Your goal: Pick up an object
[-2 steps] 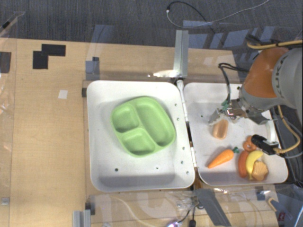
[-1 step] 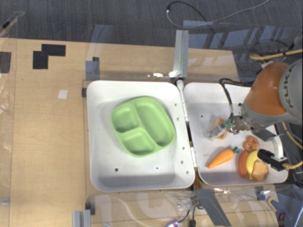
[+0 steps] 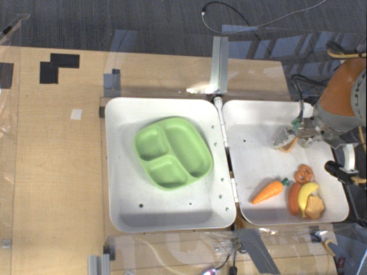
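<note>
Orange carrot [image 3: 268, 191], banana [image 3: 307, 192] and pretzel [image 3: 304, 172] are being left lying at the near end of the right bin [image 3: 252, 153], while farther back a small tan object [image 3: 286, 144] is being pinched between the gripper's [image 3: 293, 136] fingers.

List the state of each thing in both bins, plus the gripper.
green divided plate: upright in the left bin, compartments bare
carrot: lying flat in the right bin, apart from the gripper
pretzel: lying by the bin's right side
banana: resting against the orange piece beside it
gripper: low in the right bin, near a small tan item; grasp unclear
</note>
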`<state>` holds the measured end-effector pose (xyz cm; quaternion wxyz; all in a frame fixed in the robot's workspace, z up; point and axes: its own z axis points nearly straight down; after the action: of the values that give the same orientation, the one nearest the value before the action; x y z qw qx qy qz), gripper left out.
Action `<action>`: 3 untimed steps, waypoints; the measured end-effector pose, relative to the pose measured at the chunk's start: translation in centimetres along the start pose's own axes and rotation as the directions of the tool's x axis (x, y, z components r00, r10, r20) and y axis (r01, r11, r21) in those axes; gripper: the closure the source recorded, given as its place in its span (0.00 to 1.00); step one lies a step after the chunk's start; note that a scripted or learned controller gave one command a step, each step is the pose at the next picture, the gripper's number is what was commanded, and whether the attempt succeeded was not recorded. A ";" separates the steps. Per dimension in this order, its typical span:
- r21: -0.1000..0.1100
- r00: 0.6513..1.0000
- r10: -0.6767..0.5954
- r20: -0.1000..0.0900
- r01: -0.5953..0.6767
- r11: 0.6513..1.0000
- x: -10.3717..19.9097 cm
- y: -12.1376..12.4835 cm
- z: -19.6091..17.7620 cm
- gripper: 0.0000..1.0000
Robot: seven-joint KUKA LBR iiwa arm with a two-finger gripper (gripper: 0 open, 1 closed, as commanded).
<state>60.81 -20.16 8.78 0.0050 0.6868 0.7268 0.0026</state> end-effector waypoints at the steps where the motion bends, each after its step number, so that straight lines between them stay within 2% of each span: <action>1: 0.024 0.973 -0.231 -0.016 0.232 0.973 -0.5 5.9 0.3 0.00; 2: 0.004 0.898 -0.440 -0.004 0.440 0.898 -0.6 6.4 -4.3 0.00; 3: -0.001 0.761 -0.649 -0.001 0.649 0.761 -0.5 2.7 0.0 0.00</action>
<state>63.50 -20.50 8.79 0.0055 0.3932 0.9194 0.0015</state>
